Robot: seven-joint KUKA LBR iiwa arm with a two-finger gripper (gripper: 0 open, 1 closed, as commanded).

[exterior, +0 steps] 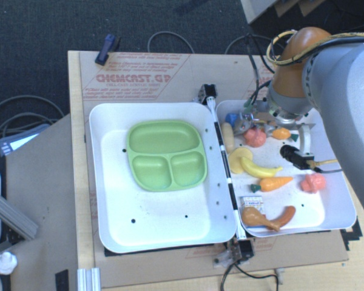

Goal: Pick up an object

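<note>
Looming closest to the lens, the grey arm (346, 102) reaches in from 3 o'clock, with its orange band (300, 44) above the wrist. Its jaws hang over the 12 o'clock end of the right bin (327, 208); whether they are open or closed I cannot tell.

Just under them lie a round red toy (255, 137) and, at its 3 o'clock, a small orange piece (281, 134). At 6 o'clock from these lies a yellow banana (258, 167), its long axis running from 10 to 4 o'clock. Below it a carrot (275, 183) lies nearly level, tip toward 3 o'clock, with a pink lump (313, 182) beyond the tip. At the bin's 6 o'clock end a brown drumstick (258, 218) touches a curved orange-brown piece (285, 214).

The left bin (170, 223) holds a green divided plate (167, 154) (three compartments, one long and two small).

Both bins sit on a brown bench (79, 162) with red lettering, and a blue clip (106, 49) lies at its 11 o'clock corner. Dark carpet (48, 17) and loose cables (18, 123) surround it.
</note>
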